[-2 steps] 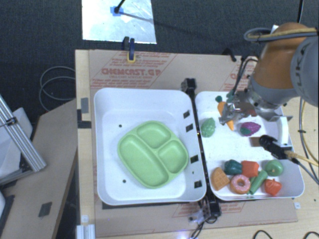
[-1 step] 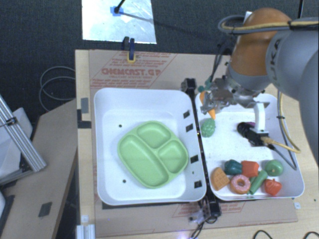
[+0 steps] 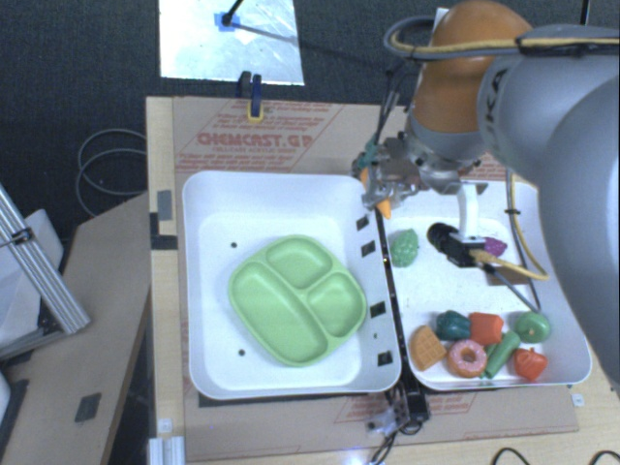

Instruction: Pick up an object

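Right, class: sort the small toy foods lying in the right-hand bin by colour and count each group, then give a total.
Green: 4, the leafy piece, the dark one, the long one, the round one
Orange: 2, the wedge, the block
Pink: 1, the doughnut
Red: 1
Purple: 1
Total: 9

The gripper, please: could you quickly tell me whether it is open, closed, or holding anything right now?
Gripper: cannot be told; it sits above the divider between the two bins, near the green toy.
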